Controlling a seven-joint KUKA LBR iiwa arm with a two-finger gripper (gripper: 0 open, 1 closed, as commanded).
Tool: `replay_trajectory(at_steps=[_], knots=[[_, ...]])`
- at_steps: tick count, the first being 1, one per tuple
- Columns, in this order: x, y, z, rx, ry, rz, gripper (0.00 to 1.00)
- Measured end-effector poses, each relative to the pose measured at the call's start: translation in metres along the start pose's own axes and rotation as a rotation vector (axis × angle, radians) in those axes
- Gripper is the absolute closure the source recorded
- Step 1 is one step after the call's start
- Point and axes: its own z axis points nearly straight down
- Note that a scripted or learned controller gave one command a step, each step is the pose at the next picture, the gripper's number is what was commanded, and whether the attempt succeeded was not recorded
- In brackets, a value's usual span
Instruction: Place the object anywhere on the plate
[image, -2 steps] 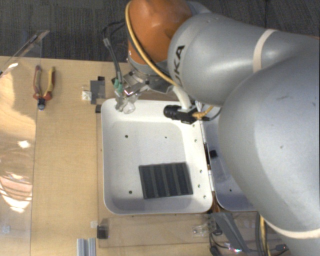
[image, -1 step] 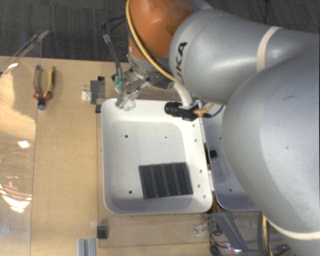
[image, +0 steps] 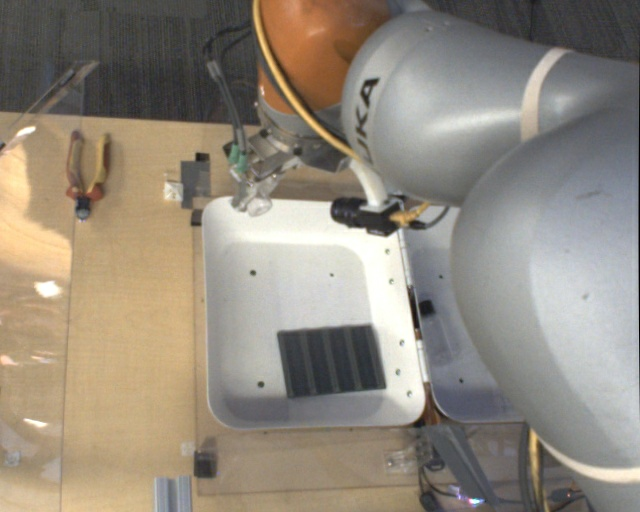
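Reaching in from the right, the grey arm covers most of the upper and right side of the view, its orange band above the wrist. Beneath it the wooden desk carries two white bins: the left bin in plain sight, the right bin largely under the arm. One dark ribbed plate lies flat in the left bin, toward its near edge. One pair of red-handled pliers rests well apart at the desk's far left.

The gripper hangs over the far left corner of the left bin, well away from the plate. Something small and pale, perhaps transparent, seems to sit at its tip, but the view is too poor to say whether that is the object or part of the tool, and I cannot tell whether the fingers are spread or pressed together.

By my judgement the step in hand is the carry toward the plate. The next move calls for travelling across the bin to above the ribbed surface, then lowering and releasing.
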Motion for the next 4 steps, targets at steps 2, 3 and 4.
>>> replay_trajectory(at_steps=[2,3,4], knots=[[-0.008,-0.004,0.153,0.026,0.008,0.315,1.00],[-0.023,-0.003,0.161,-0.005,0.001,-0.251,1.00],[-0.026,-0.073,0.169,0.001,0.003,-0.597,1.00]])
